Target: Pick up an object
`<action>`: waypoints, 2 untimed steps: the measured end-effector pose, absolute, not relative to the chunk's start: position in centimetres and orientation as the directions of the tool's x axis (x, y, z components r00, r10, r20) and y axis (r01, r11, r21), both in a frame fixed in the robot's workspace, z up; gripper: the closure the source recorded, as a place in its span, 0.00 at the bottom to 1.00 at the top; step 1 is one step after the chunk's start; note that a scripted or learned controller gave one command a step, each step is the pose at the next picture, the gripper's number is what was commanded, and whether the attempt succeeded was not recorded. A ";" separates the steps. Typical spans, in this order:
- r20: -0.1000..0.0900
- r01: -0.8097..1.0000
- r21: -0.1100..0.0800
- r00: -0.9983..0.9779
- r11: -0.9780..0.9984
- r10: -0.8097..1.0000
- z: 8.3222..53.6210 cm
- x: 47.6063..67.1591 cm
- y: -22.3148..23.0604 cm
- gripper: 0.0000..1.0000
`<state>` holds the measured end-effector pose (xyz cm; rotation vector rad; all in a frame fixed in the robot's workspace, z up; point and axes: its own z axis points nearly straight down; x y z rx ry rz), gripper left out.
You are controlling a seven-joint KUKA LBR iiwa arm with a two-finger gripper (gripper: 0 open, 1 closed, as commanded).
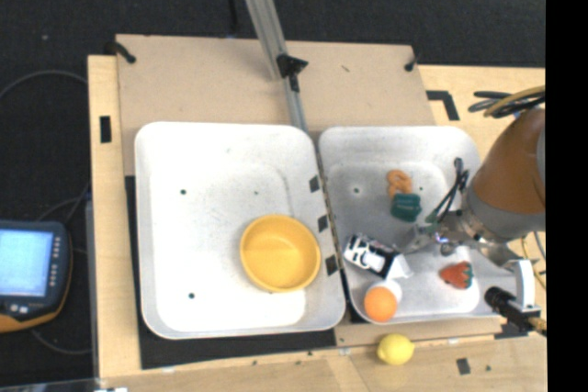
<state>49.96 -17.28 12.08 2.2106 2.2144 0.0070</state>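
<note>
Arm [514, 174] reaches low into right bin [367, 156]; gripper [439, 239] grip state unreadable.

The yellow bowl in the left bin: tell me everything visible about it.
The yellow bowl is round, plain and glossy, plastic by its look, with a slightly darker rim. It sits upright, mouth up, with nothing seen inside. It rests on the floor of the left white bin, toward the near right corner, close to the wall shared with the right bin. Nothing else touches it; the tool is over the other bin.
</note>
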 end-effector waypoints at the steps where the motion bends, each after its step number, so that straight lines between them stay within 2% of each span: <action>1: -0.002 1.000 0.008 0.003 -0.003 1.000 12.7 49.9 -17.2 1.00; 2: -0.002 1.000 0.008 -0.002 0.002 1.000 18.7 49.5 -17.8 1.00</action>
